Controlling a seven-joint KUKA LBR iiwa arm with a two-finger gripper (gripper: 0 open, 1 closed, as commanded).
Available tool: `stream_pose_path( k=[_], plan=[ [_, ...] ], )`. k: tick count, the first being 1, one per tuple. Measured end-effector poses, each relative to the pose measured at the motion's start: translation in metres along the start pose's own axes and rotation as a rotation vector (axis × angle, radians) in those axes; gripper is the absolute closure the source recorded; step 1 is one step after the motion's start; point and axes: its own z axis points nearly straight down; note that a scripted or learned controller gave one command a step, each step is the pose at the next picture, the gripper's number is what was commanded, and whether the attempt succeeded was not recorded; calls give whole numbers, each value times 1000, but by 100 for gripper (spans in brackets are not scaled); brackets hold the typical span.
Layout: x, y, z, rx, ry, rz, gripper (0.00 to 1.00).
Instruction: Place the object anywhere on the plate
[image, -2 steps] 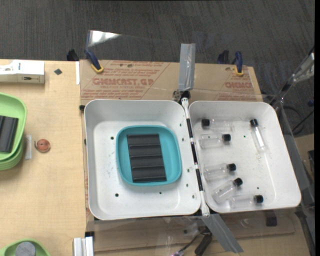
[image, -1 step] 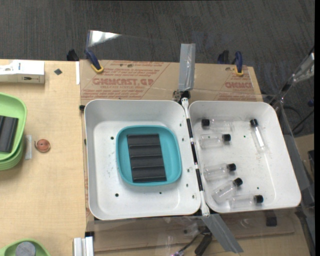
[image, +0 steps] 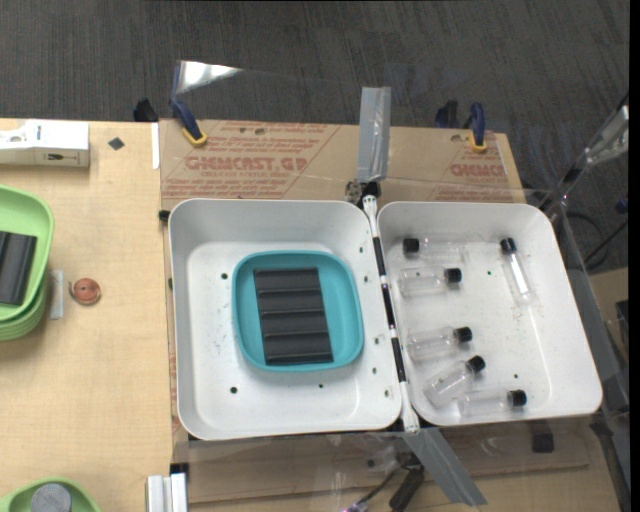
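A teal plate (image: 298, 312) carrying a black ribbed block (image: 292, 316) sits mid-left bin (image: 200, 400); clear black-capped vials (image: 448, 375) lie scattered across the right bin (image: 570, 330). End effector state: cannot tell.

text: "CHEMCAST GP" | on: cardboard sheet (image: 330, 160) | printed twice, red

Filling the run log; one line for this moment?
plate: left bin, holds black insert | vials: right bin | none placed

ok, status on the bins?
Plate in left bin, dark ridged block on it. Six clear vials, e.g., loose in right bin, none on plate. Nothing blocking the plate.
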Motion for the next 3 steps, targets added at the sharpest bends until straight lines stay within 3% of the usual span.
stream_pose_path(
  k=[2,3],
  plan=[
    [0,0,0,0,0,0,0],
    [6,-41,189,1,1,-16,0]
  ],
)
